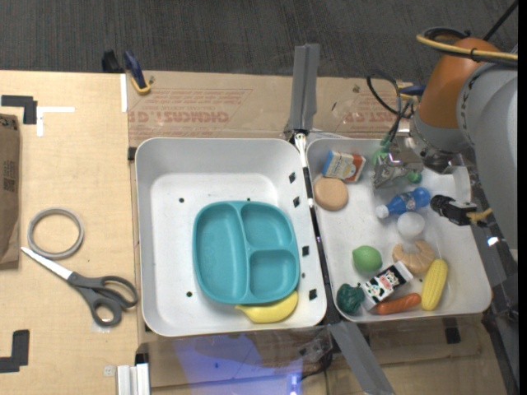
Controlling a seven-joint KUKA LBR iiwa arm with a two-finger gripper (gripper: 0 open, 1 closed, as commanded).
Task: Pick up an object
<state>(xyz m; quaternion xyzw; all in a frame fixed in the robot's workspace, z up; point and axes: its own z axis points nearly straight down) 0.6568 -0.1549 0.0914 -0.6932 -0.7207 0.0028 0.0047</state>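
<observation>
Your grey metal gripper (pixel 394 164) hung over the right white bin (pixel 473 303), above a small blue plastic bottle (pixel 405 202). You could not tell if its jaws were open or closed.

The light is bright and even from above, with soft shadows inside the left bin (pixel 156 220), a bluish-violet glare on the bench edge (pixel 239 364) at the bottom, slightly overexposed white bin walls, and mild softness over the whole picture, mostly toward the corners.
</observation>
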